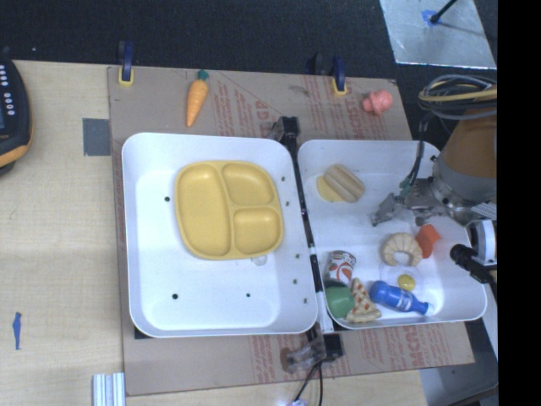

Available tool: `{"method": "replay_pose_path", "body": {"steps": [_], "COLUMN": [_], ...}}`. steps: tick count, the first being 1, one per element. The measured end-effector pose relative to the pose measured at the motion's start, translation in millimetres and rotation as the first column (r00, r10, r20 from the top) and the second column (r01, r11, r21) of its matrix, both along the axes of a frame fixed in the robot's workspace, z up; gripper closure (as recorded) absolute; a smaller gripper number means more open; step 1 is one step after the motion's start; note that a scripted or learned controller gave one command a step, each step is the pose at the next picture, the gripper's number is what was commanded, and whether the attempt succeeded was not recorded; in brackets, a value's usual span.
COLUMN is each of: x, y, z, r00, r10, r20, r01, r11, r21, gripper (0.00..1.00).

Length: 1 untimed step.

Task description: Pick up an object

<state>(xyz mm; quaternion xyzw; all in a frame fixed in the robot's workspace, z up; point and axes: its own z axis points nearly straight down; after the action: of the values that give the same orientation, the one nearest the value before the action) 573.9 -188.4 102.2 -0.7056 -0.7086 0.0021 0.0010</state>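
Observation:
My gripper (397,216) hangs over the middle of the right bin (372,161), its dark fingers spread open with bare bin floor between them. Just below it lie a croissant (401,248) and a small orange-red piece (428,239). A tan bun (340,183) sits to the gripper's left. Along the bin's near edge are a red-and-white can (341,266), a green pepper (338,299), a pizza slice (363,303), a blue bottle (399,298) and a small yellow fruit (407,282).
The left bin (152,294) holds a yellow divided plate (228,208). A toy carrot (196,98) and a pink toy (378,101) lie on the board behind the bins. Blue clamps (126,62) grip the board's far edge.

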Motion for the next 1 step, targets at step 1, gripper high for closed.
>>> {"method": "replay_pose_path", "body": {"steps": [1], "x": [-65.5], "y": [-25.9], "z": [86.1], "r00": [1.000], "r10": [-0.006], "r20": [0.005], "r01": [0.006], "r11": [1.000], "r21": [-0.001], "gripper": [0.00]}}
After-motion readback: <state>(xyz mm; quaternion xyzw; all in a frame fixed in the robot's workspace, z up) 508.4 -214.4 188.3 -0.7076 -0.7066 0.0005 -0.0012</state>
